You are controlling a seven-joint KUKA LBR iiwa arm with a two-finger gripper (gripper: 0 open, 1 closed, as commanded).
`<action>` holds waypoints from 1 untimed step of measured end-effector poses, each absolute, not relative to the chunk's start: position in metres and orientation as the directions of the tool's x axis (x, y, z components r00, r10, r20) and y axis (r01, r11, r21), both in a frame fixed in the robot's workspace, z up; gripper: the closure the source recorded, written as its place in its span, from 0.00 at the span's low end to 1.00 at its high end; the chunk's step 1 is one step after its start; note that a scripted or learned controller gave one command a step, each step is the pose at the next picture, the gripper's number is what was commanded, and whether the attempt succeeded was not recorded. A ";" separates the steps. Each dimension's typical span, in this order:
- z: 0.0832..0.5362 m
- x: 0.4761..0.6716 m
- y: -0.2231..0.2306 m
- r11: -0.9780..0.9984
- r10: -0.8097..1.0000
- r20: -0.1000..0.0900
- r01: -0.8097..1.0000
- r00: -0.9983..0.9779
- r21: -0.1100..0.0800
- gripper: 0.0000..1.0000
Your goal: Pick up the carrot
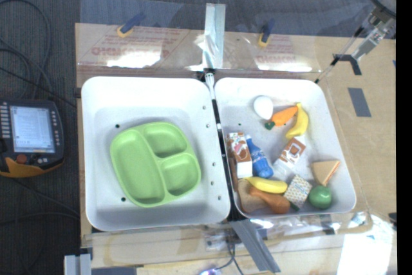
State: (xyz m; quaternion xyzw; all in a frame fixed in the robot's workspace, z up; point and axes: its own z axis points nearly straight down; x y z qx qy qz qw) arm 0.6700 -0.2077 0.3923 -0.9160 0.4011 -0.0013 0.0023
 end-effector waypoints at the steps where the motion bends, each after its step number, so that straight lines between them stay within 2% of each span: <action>1: 0.383 0.665 -0.209 -0.853 -0.523 0.000 -0.523 0.853 -0.004 1.00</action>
